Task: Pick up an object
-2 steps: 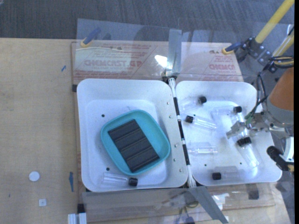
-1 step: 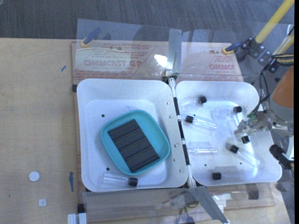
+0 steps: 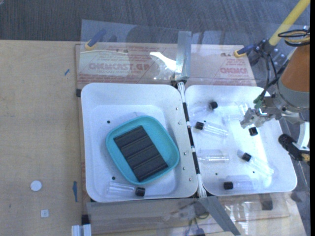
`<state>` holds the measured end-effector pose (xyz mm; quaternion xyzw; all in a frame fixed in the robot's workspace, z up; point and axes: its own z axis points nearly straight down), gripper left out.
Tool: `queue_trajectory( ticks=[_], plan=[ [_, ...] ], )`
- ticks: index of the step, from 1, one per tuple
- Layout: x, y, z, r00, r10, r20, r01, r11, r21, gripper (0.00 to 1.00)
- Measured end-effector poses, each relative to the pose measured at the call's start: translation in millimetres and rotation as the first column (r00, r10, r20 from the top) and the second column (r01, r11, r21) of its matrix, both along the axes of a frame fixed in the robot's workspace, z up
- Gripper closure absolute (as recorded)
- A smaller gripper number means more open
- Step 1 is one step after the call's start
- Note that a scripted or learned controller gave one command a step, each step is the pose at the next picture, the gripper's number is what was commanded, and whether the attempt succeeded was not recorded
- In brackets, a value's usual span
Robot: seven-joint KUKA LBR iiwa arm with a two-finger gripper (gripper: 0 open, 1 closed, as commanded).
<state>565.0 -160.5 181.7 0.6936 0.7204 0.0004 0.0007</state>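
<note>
**Camera view: gripper over the right bin, a tube just below it**

Camera view looks down on two white bins. The arm [image 3: 298, 77] reaches in from the right, and its gripper [image 3: 249, 121] hangs above the far right part of the right bin [image 3: 280, 181]. Whether the fingers are spread or pressed together cannot be told; their tips blur into the pale bin floor.

A black cap [image 3: 253, 131] sits just near-side of the fingertips, and looks like the end of a clear tube. Whether it is touching the fingers or lies loose on the floor cannot be told, so no grasp can be claimed.

Other clear tubes lie well apart in the same bin: one at the far side [image 3: 212, 104], one left of centre [image 3: 206, 127], one near centre [image 3: 244, 156], one at the near edge [image 3: 234, 184].

The left bin [image 3: 93, 146] bears a teal tray [image 3: 167, 141] with a dark ridged block [image 3: 140, 153], and one more tube [image 3: 125, 191] at its near edge.

As a judgement, the pick is at the approach or closing step: nothing is visibly lifted, and the lift remains.
</note>
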Motion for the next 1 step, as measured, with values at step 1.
queue_trajectory(
  ticks=[1],
  plan=[
    [9.6,40.8,43.4,0.996,-0.09,0.001,0.09,0.996,-0.001,1.0]
  ],
)
